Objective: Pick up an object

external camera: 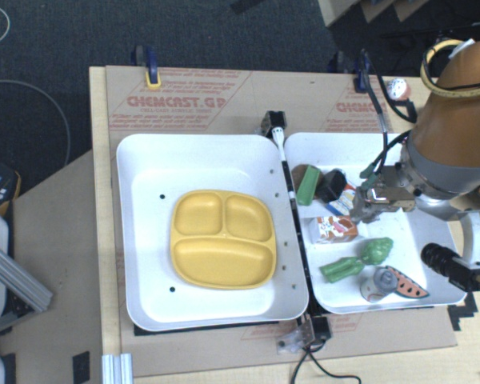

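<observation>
Right bin (pixel 432 154), holding loose pick candidates: green block (pixel 308 184), snack packet (pixel 336 229), broccoli (pixel 354 261), watermelon slice (pixel 404 284); gripper (pixel 366 206) lowered just above the packet, finger state cannot be told; left bin (pixel 136 214) holds yellow divided plate (pixel 223 239), likely for drop-offs.

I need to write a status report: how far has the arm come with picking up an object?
Done: the arm has reached over the right bin, and its gripper sits low among the items near the small packet. In hand: I cannot see any item between the jaws. Left: gripping and lifting one; the green broccoli toy and the watermelon slice lie in the bin, and the yellow tray lies in the left bin.
</observation>
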Motion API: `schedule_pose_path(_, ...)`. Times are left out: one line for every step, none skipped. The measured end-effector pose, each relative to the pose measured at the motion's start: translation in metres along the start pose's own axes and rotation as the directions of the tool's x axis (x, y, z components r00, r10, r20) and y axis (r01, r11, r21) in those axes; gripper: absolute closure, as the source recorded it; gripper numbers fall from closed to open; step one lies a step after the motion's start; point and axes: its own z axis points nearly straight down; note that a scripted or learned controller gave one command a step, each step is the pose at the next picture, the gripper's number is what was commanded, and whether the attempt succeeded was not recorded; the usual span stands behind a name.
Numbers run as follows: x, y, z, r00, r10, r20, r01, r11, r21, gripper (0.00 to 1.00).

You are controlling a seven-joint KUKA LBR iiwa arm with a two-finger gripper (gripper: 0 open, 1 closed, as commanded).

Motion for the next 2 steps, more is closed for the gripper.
schedule_pose_path(0.069, 0.001, -0.081, 1.0, 0.001, 0.003, -0.001, 1.0, -0.019, 1.0)
schedule_pose_path(0.149, 0.001, -0.117, 1.0, 0.0, 0.001, 0.0, 1.0, -0.015, 1.0)
